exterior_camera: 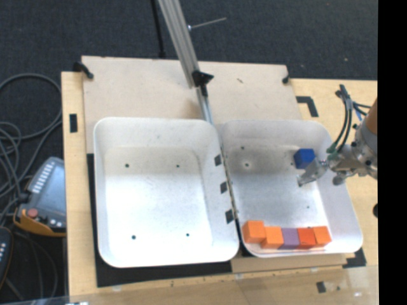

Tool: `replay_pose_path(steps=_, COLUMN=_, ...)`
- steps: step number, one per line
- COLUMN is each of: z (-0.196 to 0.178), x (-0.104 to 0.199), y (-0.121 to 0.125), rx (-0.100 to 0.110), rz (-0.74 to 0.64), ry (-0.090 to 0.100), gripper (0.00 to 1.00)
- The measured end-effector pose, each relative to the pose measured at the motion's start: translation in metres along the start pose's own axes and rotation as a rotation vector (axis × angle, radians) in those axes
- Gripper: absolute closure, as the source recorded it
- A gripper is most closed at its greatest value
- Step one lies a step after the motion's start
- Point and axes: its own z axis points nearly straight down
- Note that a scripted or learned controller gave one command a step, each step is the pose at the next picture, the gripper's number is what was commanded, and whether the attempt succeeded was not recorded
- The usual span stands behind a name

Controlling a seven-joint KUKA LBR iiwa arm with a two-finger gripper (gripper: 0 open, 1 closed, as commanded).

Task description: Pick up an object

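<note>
A pale wooden surface (254,75) carries two shallow white plastic bins. In the right bin (343,224), the hand (318,170) hangs released, a small blue cube (304,157) just beyond its fingers, ungrasped. Orange and purple blocks (287,236) line the rim nearer the viewer than the hand.

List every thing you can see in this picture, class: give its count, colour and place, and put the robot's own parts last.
Bins: 2, white, side by side on the bench; left bin, right bin.
Blue block: 1, blue, upper right part of the right bin, beside the gripper.
Orange blocks: 4, orange, in a row along the right bin's near edge.
Purple block: 1, purple, in the middle of that row.
Bench: 1, light wood, under the bins.
Metal bar: 1, grey, slanting from the top down to between the bins.
Cables: several, grey, on the dark floor at left.
Pendant: 1, grey and orange, on the floor at left.
Gripper: 1, grey, over the right bin's right side.
</note>
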Motion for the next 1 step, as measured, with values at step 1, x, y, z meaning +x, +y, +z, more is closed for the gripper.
replay_pose_path(steps=1, z=0.1337, x=-0.0431, y=0.0272, rx=0.008, rz=-0.003, ry=0.001, gripper=0.00)
